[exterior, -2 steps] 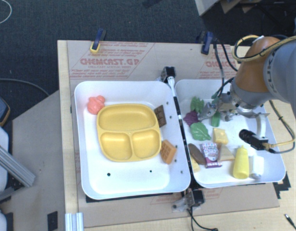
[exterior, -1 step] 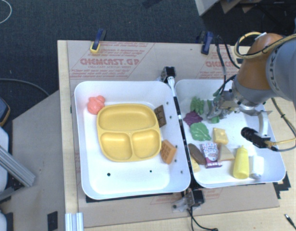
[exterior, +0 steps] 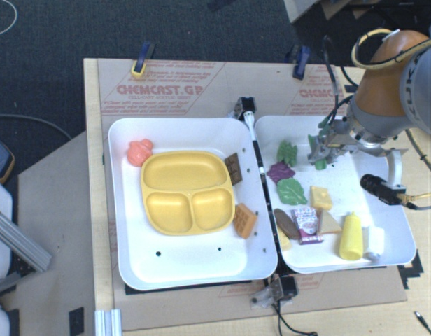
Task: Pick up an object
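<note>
As the pincer (exterior: 320, 154) hangs at the right bin's (exterior: 404, 240) upper edge, state indiscernible, the green leaf (exterior: 287, 151) lies just left of it, the nearest pick

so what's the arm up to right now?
The KUKA arm reaches in from the right, with its end effector low over the upper part of the right bin, beside a green toy. Nothing is visibly in its grip. Small items lie below it: a purple piece, a yellow bottle, a snack packet. The left bin holds a yellow divided plate, a pink toy and a waffle piece.
</note>
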Controlling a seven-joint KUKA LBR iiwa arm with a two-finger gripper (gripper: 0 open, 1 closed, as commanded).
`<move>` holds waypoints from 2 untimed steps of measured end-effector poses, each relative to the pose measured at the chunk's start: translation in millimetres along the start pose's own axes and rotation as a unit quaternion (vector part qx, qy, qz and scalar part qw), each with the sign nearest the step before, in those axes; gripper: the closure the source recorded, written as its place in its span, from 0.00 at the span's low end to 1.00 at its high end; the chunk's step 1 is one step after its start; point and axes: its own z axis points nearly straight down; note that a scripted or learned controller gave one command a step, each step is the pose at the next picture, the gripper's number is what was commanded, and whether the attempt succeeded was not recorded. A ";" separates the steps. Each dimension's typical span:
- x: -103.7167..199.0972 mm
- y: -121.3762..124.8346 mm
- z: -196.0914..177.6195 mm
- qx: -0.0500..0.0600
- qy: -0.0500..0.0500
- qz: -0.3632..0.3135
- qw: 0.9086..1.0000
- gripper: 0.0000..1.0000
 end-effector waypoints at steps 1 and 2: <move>-5.7 11.0 -53.9 -0.001 -0.001 0.000 1.000 1.00; -5.9 12.7 -87.5 -0.001 0.000 0.000 1.000 1.00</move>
